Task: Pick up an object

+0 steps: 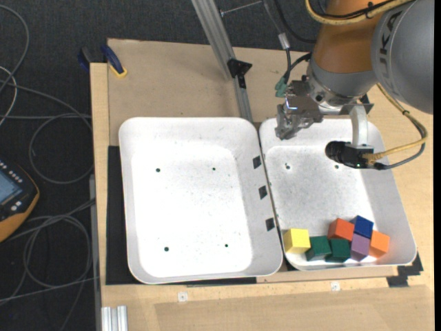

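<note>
Starting at the lower right of the frame, the right bin (393, 205) holds a huddle of small blocks against its near wall: a yellow block (298, 239) at the left end, two green blocks (318, 247) (339, 249) touching each other beside it, a purple block (360, 245), a blue block (363, 225), and two orange blocks (340, 229) (379, 242). That makes seven blocks, all packed together and well apart from the arm. The rest of this bin's floor is speckled white.

Left of it, sharing a middle edge with three dark clips, sits the left bin (138, 136), the second of two bins.

Farther up the frame, the gripper (288, 128) hangs over the far left corner of the right bin, under the grey wrist and orange band. Whether its jaws are apart or together cannot be told from this angle; nothing shows between them. A black fitting with a yellow cable (403, 150) juts out to the right of the wrist, above the bin.

Beyond, a slanted metal rail (219, 40) crosses the wooden bench (172, 67) toward the top. Black cables loop over the dark floor at left, near a yellow-edged handheld device (12, 195).
</note>
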You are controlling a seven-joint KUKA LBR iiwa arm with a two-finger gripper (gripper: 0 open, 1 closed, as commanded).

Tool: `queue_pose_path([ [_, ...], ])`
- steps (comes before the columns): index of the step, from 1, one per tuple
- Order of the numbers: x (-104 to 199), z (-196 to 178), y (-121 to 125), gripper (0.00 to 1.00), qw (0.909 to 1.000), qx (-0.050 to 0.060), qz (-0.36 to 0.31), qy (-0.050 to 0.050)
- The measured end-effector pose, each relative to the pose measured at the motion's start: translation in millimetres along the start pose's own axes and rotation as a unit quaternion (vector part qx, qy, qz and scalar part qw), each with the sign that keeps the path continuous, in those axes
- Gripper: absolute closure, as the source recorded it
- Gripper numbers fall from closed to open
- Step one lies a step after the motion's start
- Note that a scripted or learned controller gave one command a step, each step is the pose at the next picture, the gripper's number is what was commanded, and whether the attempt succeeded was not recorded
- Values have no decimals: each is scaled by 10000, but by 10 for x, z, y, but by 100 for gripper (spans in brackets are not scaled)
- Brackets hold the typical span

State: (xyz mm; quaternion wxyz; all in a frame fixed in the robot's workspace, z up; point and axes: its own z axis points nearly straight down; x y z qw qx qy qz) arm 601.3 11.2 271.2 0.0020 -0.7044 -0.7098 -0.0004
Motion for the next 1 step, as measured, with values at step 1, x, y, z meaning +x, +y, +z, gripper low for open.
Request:
queue_pose_path([
  [1,536,20,-182,100,10000,3,1,0],
])
